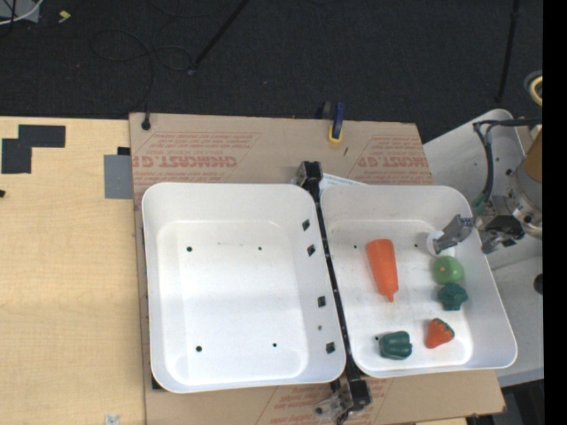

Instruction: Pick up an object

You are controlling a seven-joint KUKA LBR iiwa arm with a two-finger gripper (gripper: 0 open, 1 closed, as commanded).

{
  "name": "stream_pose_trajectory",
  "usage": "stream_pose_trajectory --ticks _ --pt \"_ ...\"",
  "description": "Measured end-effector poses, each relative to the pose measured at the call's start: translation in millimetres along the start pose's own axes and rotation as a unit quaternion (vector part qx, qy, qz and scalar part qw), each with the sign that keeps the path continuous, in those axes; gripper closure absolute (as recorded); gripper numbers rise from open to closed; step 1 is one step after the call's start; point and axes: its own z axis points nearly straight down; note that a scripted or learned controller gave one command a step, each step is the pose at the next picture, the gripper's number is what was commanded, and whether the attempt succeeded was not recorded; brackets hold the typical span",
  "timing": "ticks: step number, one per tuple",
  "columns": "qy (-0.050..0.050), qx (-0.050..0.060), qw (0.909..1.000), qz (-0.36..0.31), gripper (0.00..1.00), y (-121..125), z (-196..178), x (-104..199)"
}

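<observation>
The claw [454, 232] hangs at the right of the frame with nothing in it, just above the green ball [448, 270] in the right bin [416, 204], and I think the round ball could roll away when pinched.

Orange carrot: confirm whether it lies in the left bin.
No, the orange carrot lies in the right bin, next to the divider side, with the green and red items.
</observation>
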Motion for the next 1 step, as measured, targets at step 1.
stream_pose_trajectory --ticks 1 --pt "0.003 0.006 1.0000 0.001 0.00 -63.5 76.4 49.0"
